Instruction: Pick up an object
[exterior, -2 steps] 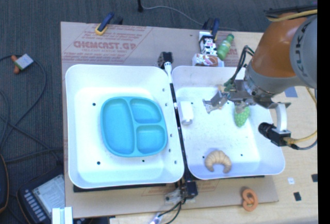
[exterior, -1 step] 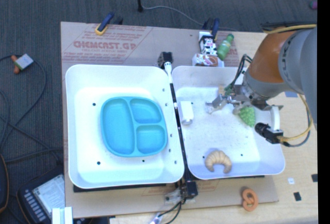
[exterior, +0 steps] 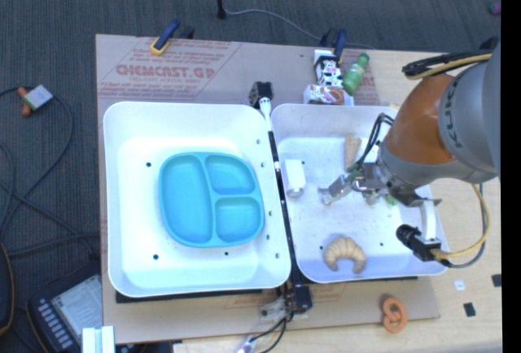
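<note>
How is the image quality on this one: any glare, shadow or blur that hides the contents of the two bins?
Camera view: lighting is even and bright; the white bins are near blown-out, so their walls lose detail. The blue divided tray and the croissant read clearly, with soft shadows only. The gripper is small and slightly soft. The arm covers part of the right bin.

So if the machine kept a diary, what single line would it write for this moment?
arm: over right bin | tool: low above bin floor | croissant: near front wall, untouched | blue tray: left bin | pick: not yet done
</note>
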Action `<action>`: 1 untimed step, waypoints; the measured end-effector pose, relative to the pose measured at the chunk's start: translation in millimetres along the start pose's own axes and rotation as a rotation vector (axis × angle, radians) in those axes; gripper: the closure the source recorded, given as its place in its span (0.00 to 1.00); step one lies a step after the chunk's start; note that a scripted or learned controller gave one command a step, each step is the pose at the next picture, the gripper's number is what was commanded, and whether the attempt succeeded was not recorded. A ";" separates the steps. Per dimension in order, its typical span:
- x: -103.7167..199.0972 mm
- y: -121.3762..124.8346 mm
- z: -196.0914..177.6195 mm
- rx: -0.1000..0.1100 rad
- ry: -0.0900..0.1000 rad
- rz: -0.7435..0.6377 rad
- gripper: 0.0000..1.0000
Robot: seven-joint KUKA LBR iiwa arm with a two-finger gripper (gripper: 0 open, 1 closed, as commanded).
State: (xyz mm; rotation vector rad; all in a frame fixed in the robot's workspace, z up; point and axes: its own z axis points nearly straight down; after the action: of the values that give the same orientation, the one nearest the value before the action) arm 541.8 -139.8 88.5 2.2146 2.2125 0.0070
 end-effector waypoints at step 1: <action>-44.1 37.4 -112.3 0.008 0.002 -0.001 0.00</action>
State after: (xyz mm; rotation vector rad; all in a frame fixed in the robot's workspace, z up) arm 577.9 -183.4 201.4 2.2189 2.2181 -0.0005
